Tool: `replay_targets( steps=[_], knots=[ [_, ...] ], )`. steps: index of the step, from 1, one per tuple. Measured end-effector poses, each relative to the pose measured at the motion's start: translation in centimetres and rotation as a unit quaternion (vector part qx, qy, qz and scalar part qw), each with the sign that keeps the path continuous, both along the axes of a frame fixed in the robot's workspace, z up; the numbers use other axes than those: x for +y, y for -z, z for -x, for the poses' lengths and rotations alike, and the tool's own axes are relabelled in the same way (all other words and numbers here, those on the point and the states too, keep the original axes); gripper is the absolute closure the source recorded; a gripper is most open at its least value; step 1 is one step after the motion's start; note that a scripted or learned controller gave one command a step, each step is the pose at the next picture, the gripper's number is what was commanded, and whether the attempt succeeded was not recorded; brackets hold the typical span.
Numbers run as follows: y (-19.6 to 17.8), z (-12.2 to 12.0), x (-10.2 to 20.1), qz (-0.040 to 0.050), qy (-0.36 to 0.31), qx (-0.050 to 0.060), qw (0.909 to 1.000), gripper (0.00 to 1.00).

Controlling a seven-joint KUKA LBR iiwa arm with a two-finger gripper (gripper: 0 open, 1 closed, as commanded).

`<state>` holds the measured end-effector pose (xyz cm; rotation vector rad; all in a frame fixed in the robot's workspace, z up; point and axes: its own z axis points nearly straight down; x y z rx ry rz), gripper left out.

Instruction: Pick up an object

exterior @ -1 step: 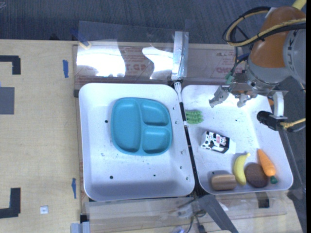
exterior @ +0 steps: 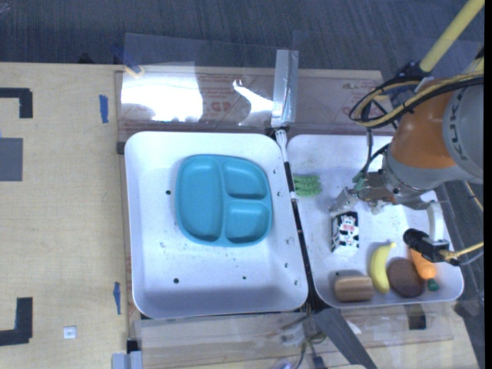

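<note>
The arm (exterior: 430, 141) hung over the right bin (exterior: 315, 271) above a cow-patterned carton (exterior: 347, 231); whether its jaws were apart, I cannot tell.

My arm (exterior: 446, 141) ran off the right edge. My gripper (exterior: 352, 198) was too small and dark to tell its fingers apart. My wrist covered part of the right bin (exterior: 323, 148). The carrot (exterior: 422, 264) lay partly under a black part.
</note>
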<state>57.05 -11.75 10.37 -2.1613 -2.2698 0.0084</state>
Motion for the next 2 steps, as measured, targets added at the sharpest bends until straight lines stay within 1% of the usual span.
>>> replay_targets(
  steps=[1, 2],
  knots=[
    [1.6, 3.4, 2.0, 0.0011, 0.003, -0.008, 1.0, 0.0],
    [0.5, 3.3, 1.8, 0.0016, 0.004, -0.011, 0.9999, 1.0]
  ],
)
